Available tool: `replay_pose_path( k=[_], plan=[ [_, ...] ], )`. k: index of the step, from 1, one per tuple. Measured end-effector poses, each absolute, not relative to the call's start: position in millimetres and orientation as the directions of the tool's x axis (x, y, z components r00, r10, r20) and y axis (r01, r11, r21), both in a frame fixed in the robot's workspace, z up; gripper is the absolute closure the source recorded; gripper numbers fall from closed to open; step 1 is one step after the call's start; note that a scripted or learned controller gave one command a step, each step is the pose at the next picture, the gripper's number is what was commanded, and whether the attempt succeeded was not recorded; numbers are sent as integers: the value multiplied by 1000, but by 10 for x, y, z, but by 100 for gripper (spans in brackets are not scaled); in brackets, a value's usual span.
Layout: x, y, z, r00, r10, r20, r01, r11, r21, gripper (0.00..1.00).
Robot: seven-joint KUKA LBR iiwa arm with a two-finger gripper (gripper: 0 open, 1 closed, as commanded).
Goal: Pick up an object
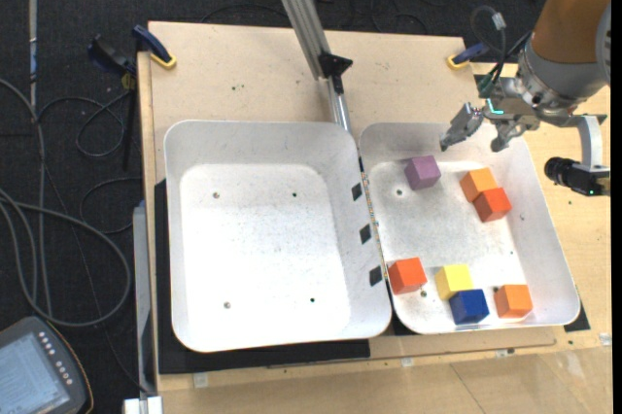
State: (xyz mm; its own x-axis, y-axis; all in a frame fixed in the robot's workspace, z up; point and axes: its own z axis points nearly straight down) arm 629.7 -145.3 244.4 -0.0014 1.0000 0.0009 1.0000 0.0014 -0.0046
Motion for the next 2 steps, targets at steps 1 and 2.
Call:
replay_pose_path(
  k=[1,2],
  plan=[
    [6301,-1452,2466,-3,1000,0,1000,3,-2,0],
    [6345,-1449,1837,0,1000,0,1000,0,-5,0]
  ],
)
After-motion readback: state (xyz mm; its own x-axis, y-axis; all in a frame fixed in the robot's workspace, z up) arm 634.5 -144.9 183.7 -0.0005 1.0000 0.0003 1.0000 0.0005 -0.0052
